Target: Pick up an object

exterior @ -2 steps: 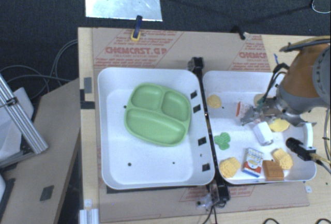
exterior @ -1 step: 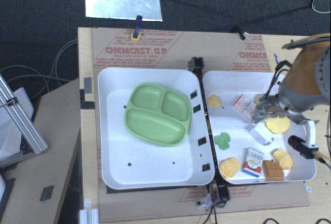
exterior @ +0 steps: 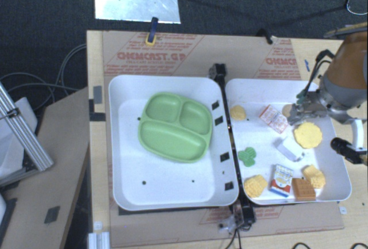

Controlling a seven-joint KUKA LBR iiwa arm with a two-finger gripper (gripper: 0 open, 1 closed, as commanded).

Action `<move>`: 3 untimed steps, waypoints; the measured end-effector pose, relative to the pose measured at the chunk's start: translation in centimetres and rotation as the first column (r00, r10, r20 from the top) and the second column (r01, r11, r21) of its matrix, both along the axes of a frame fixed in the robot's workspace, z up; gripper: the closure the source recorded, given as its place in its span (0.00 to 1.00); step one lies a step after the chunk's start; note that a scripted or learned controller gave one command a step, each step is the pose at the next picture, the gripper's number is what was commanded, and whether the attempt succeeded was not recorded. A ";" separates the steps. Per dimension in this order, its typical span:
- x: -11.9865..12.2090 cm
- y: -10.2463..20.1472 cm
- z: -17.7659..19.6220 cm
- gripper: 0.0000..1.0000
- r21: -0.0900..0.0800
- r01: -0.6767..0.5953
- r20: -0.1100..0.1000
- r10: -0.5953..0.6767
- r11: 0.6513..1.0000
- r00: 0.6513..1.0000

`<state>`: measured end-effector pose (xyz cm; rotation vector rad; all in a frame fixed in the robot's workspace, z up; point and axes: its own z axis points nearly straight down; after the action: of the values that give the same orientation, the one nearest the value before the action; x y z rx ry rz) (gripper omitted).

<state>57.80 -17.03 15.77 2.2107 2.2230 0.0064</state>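
Observation:
My gripper (exterior: 298, 113) hangs low over the right bin (exterior: 253, 89), near its far right side. It sits just left of a yellow round piece (exterior: 309, 135) and right of a red-and-white packet (exterior: 273, 118). A small tan piece (exterior: 287, 110) lies right beside the fingers. Nothing shows between them. Further objects lie in this bin: a yellow cookie (exterior: 237, 112), a green broccoli piece (exterior: 247, 156), a grey-white block (exterior: 289, 149), a yellow waffle piece (exterior: 255, 186), a small red-and-blue carton (exterior: 282, 179), a brown block (exterior: 303, 189) and a yellow lump (exterior: 314, 175).
The left bin (exterior: 123, 184) holds a green divided plate (exterior: 175, 126). A black divider (exterior: 225, 133) runs between the bins. The arm's orange band and grey wrist (exterior: 348, 72) stand over the right bin's far right edge. Cables cross the dark floor at the back.

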 end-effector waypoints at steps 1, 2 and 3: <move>0.3 -1.0 5.0 1.00 -0.001 0.001 0.000 -0.001 1.000 1.000; 0.4 -1.0 6.8 1.00 0.001 0.000 -0.003 0.000 1.000 1.000; -0.7 4.9 6.0 1.00 0.003 -0.003 -0.008 0.003 1.000 1.000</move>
<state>57.05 -12.13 21.80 2.2124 2.2319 0.0017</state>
